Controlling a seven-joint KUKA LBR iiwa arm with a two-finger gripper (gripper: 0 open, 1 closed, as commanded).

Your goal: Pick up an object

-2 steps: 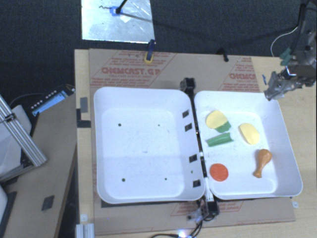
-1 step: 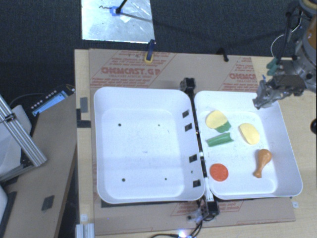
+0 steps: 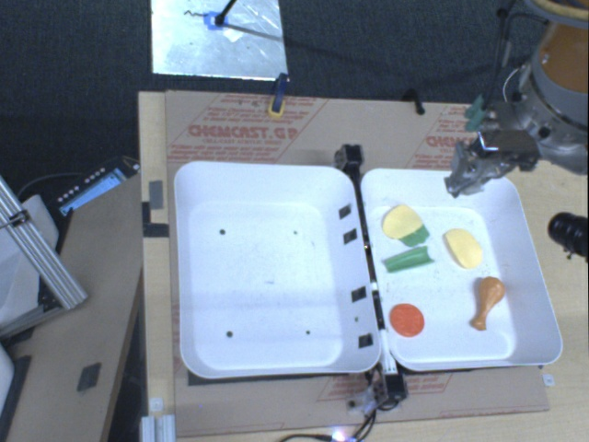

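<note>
Your claw (image 3: 463, 180) sits over the right bin's (image 3: 529, 247) 12 o'clock rim; too blurred, can't tell its state. Arm cropped at frame edge.

Two white bins on the counter (image 3: 156, 274), claw (image 3: 463, 180) over the right bin's (image 3: 534, 274) far edge, chips (image 3: 402, 220), pod (image 3: 408, 260), drumstick (image 3: 487, 300), red disc (image 3: 407, 319) inside

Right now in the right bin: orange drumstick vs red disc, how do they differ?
Colour: the drumstick is orange-brown, the red disc bright red. Shape: the drumstick is long with a thick top end and a narrow bottom end, while the disc is round and flat. Place: the drumstick lies near the bin's right wall, the disc near the divider beside the left bin. Shared: both lie loose in the right bin, away from the gripper.
</note>
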